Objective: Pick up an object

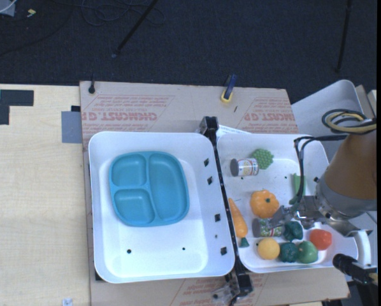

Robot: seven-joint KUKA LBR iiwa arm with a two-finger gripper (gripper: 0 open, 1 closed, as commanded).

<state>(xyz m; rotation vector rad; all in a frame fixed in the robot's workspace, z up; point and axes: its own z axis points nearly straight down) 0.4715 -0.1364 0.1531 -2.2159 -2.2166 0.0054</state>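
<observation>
Glossy white bins (101, 171): smooth blue tray (148, 188), round orange (264, 203); jaws' (291, 220) state unclear.

Red print on cardboard sheet (178, 110) under bins, upside down (mirrored-looking), approx. "CHEMCAST G.P"; repeated at right, rest illegible.

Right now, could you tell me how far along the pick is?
Done: the arm has reached into the right bin, and the gripper sits low among the toys beside the orange. In hand: nothing visibly lifted. Left: securing one toy and raising it. The blue tray sits in the left bin.
</observation>
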